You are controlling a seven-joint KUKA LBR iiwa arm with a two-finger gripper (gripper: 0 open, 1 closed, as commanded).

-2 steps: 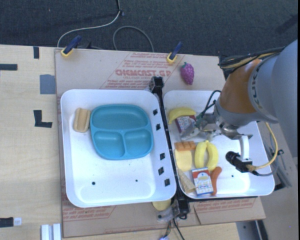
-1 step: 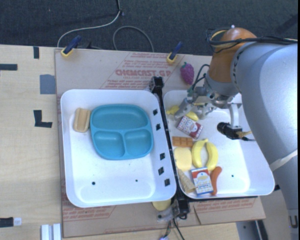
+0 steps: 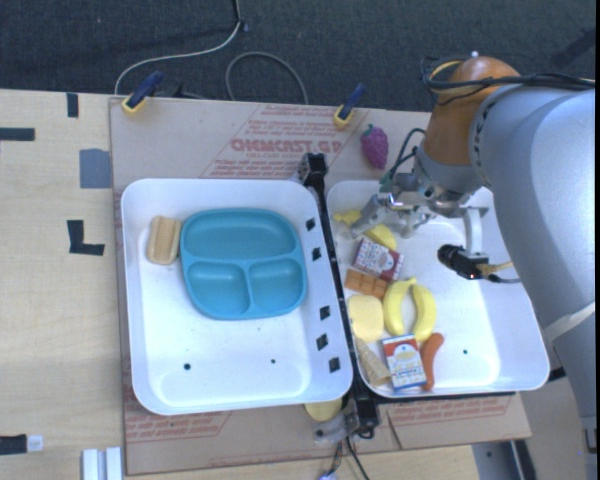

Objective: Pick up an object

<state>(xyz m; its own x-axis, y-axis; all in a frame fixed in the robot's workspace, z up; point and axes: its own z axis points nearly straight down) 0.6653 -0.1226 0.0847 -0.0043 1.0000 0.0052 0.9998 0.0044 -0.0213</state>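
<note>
1. The grey arm (image 3: 540, 168) reaches in from the right, and the hand (image 3: 392, 213) hangs over the far left corner of the right bin (image 3: 510, 308).
2. Open or closed? From this angle it cannot be told.
3. Just under the hand lies a small yellow piece (image 3: 383, 236), and touching it on the near side is a red packet (image 3: 377, 258).
4. Down the bin's left side the toys crowd together: a brown biscuit (image 3: 365, 284), then a pale yellow round (image 3: 366, 318).
5. Beside that round sits a banana (image 3: 410, 308), curved and lying flat.
6. Nearer the front rim, a red and blue box (image 3: 405, 361) lies with an orange stick (image 3: 432, 353) pressed against its right edge.
7. Over in the left bin (image 3: 140, 348), a blue divided plate (image 3: 245, 263) takes the far half, with a tan slice (image 3: 163, 239) just beside its left edge.
8. Outside both bins, a purple toy (image 3: 375, 146) rests on the cardboard sheet (image 3: 230, 138) that covers the surface, just beyond the right bin's far rim.
</note>
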